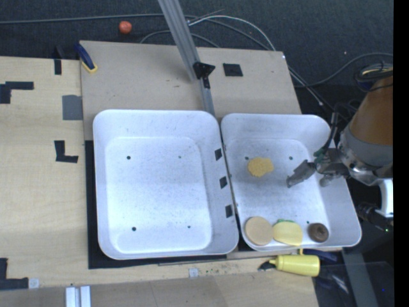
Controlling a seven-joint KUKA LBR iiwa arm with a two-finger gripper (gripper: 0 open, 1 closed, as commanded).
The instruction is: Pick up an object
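Gripper (pixel 309 172) — two dark fingers visible over the right part of the right bin (pixel 332 130); one finger (pixel 298 174) angles down toward the bin floor on the left, the other is shorter and nearer the wrist. They look spread, nothing between them. Whether the tips touch the floor cannot be told.

Arm (pixel 370 126) comes in from the right, orange band above the grey wrist, hanging over the bin's right rim.

Objects in the right bin:
- yellow round piece (pixel 260 167), flat on the floor near the bin's middle, left of the gripper and apart from it.
- tan disc (pixel 258 231) at the near wall, leftmost of a row of three.
- yellow lump (pixel 288 233) just beside the disc, with a bit of green showing at its top edge.
- small dark brown round piece (pixel 318 233) at the right end of the row, near the corner.

Left bin (pixel 105 171) sits against the right bin, a few dark clips along the shared edge.

Outside the bins — a yellow tool-like object (pixel 298 264) lies on the bench just below the right bin's near rim. A small orange ball (pixel 125 26) rests far off on the dark floor at top left.
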